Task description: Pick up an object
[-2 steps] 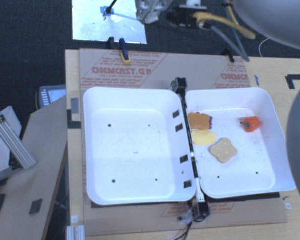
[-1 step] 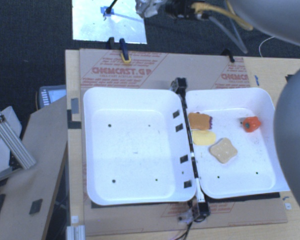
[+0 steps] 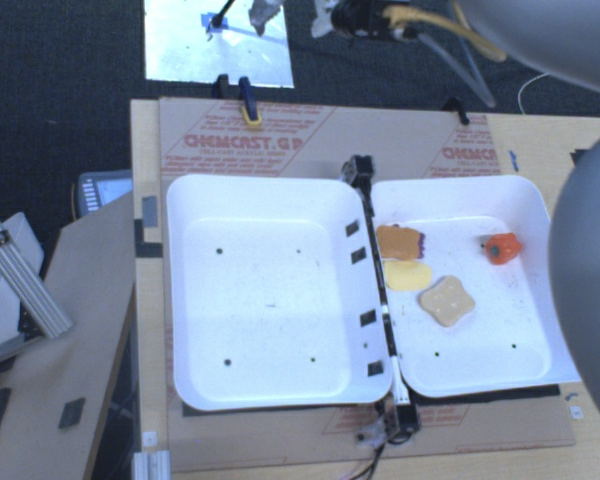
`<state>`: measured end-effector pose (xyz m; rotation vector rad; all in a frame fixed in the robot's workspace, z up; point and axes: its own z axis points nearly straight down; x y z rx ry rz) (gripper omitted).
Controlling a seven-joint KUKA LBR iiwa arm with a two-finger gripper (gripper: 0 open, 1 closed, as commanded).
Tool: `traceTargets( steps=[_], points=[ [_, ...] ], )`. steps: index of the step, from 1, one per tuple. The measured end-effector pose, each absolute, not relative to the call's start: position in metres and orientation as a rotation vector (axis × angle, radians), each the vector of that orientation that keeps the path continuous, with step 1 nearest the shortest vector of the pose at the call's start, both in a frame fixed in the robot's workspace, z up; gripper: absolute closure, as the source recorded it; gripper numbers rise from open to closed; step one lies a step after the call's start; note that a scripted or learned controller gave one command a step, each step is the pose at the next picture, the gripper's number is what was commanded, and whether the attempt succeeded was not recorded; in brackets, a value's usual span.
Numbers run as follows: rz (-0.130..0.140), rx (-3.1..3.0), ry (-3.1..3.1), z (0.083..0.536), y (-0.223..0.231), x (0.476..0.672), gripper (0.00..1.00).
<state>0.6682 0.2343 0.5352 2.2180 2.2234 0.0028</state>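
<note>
Crowding looked the main risk: nearest the black hinge between bins (image 3: 368, 268) lay a tan bread-shaped toy (image 3: 446, 300), touching a flat yellow disc (image 3: 407, 276) and an orange-brown block (image 3: 399, 242), a red-orange pepper toy (image 3: 500, 248) beyond, while the gripper (image 3: 295, 3) hung far off, empty, its opening unclear.

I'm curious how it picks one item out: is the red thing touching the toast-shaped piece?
Apart. The camera view shows the red piece near the right bin's far side, with bare white floor between it and the toast-shaped piece.
</note>
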Motion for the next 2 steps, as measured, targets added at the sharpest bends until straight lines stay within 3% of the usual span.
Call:
traceTargets(
  steps=[1, 2],
  points=[
    [0.006, 2.213, 2.226, 0.5468, 0.2347, 0.6681, 1.0],
    [0.005, 2.213, 2.227, 0.5465, 0.2347, 0.6681, 0.0]
  ],
)
